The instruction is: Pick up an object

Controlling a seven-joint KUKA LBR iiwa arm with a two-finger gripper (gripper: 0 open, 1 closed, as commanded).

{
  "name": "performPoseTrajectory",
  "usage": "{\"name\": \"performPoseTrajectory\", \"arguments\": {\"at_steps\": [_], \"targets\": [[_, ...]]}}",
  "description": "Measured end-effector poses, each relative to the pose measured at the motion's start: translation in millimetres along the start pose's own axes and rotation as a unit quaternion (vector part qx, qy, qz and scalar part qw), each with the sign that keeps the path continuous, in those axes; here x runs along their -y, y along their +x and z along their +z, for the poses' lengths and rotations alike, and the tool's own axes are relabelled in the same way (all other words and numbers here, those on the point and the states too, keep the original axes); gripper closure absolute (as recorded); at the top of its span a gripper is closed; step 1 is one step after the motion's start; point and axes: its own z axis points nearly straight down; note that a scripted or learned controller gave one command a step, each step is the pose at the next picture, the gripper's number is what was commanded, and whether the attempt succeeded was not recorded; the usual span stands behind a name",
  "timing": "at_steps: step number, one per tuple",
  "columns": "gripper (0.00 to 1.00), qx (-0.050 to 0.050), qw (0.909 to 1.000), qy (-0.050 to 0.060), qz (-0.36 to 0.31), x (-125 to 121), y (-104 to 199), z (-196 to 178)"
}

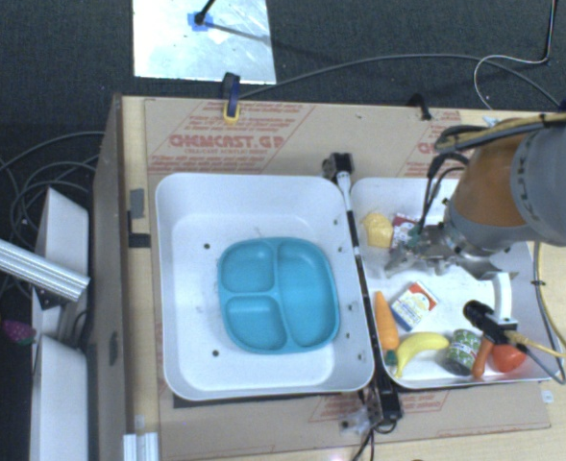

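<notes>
My gripper (pixel 407 254) hangs low over the upper part of the right bin (pixel 528 257), reaching in from the right. A pale yellow lemon-like thing (pixel 377 229) lies just to its upper left. Below it lies a small red, white and blue box (pixel 413 305). Along the bin's front are an orange carrot (pixel 386 321), a yellow banana (pixel 419 347), a green item (pixel 461 347), a small orange piece (pixel 481 360) and a red tomato-like thing (pixel 507 356). I see nothing held.
The left bin (pixel 191 219) holds a blue divided plate (pixel 278 291). A black divider (pixel 352 248) runs between the two bins. Cables trail over the bench's back right.
</notes>
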Motion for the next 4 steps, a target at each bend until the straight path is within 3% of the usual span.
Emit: {"name": "performPoseTrajectory", "arguments": {"at_steps": [1,2,3,4], "targets": [[0.0,0.0,1.0,0.0,0.0,-51.7,11.9,10.1],[0.0,0.0,1.0,0.001,0.001,-27.4,6.4,10.4],[0.0,0.0,1.0,0.002,-0.001,-92.2,0.7,10.3],[0.0,0.0,1.0,0.0,-0.001,-80.5,10.8,9.1]]}}
